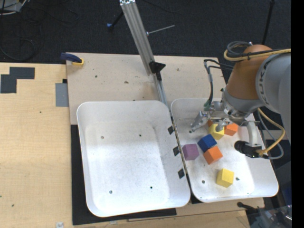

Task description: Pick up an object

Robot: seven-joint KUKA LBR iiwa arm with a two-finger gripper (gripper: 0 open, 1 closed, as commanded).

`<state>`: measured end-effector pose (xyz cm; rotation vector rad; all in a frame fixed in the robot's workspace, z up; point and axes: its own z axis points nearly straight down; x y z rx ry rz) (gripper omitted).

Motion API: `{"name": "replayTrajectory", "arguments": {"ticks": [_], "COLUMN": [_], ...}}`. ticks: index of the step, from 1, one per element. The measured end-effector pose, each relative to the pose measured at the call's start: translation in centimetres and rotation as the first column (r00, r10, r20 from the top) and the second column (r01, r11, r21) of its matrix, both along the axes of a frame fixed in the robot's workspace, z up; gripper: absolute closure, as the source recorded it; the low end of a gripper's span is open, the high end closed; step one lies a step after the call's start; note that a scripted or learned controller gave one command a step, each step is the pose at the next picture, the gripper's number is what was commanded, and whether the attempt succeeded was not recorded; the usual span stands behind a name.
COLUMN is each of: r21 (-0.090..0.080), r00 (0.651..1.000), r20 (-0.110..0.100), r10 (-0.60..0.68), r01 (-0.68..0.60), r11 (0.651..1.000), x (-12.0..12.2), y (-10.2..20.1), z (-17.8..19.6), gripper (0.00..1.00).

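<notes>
Over right bin (266, 186), arm (259, 80) angles claw (216, 120) down.

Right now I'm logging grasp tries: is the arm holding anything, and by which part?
Cannot be told: the gripper sits low over the yellow block and orange block, hiding any hold.

Right bin (266, 184), mid-right of frame: purple cube (190, 151), blue cube (207, 142) touching orange cube (213, 154), yellow cube (225, 177) lower, yellow (218, 130) and orange (231, 129) blocks upper.

Pale wooden bench (33, 141), dark carpeted floor (71, 18), slanted aluminium post (140, 34)
</notes>
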<state>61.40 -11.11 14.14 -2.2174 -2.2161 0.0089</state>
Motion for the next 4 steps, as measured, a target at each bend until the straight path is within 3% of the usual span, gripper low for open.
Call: {"name": "replayTrajectory", "arguments": {"ticks": [1, 2, 4], "r21": [-0.002, 0.001, -0.001], "r00": [1.000, 1.000, 1.000], "r20": [0.019, 0.005, 0.012], "r10": [0.000, -0.008, 0.000], "r01": [0.000, 0.008, 0.000], "r11": [1.000, 1.000, 1.000], "x": [0.4, 0.0, 1.1], "y": [0.0, -0.2, -0.1], "z": [-2.3, -2.0, 8.7], "gripper": [0.00, 1.00, 1.00]}}
